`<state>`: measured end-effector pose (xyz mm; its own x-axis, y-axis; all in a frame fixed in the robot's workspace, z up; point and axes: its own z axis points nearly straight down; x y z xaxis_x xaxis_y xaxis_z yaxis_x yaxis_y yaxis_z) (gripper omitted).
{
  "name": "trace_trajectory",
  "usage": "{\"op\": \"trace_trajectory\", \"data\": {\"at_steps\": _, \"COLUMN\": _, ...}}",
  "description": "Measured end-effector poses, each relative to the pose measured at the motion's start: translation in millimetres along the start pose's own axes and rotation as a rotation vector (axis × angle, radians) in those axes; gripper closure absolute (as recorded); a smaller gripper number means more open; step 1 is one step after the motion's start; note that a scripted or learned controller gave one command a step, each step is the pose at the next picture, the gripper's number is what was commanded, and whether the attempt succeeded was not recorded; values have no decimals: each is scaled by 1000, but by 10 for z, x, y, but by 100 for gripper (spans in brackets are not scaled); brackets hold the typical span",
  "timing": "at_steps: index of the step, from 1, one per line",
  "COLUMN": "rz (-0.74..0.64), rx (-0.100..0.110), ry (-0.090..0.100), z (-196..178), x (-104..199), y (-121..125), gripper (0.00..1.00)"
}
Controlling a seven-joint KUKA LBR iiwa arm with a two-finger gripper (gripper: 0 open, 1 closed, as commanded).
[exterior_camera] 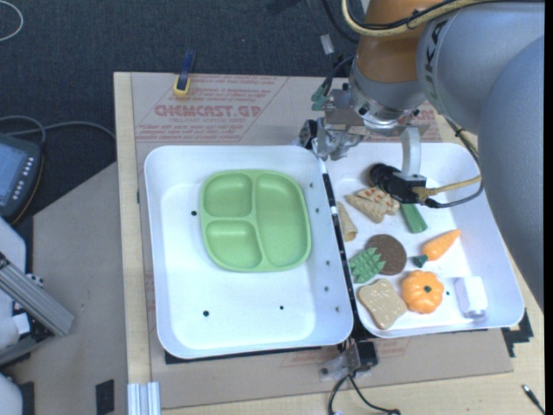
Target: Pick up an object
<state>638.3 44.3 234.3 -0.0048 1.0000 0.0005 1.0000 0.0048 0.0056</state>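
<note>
The right bin holds several toy foods: a tan cracker, a tan cone, a dark green stick, a carrot, a brown round cookie, a green leafy piece, an orange pumpkin, a slice of toast and a pale block. My gripper hangs at the back of the bench, over the far end of the wall between the two bins, above and behind the cracker. Nothing shows in its grasp.
A green divided plate lies in the left bin. The grey arm with its orange band reaches in from the upper right, over the right bin's far corner. A yellow and blue clip sits on the cardboard behind the bins.
</note>
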Motion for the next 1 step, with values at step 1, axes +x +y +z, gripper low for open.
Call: {"op": "trace_trajectory", "data": {"at_steps": 1, "rz": 4, "rx": 11, "ry": -1, "z": 178, "x": 31, "y": -115, "gripper": 100}}
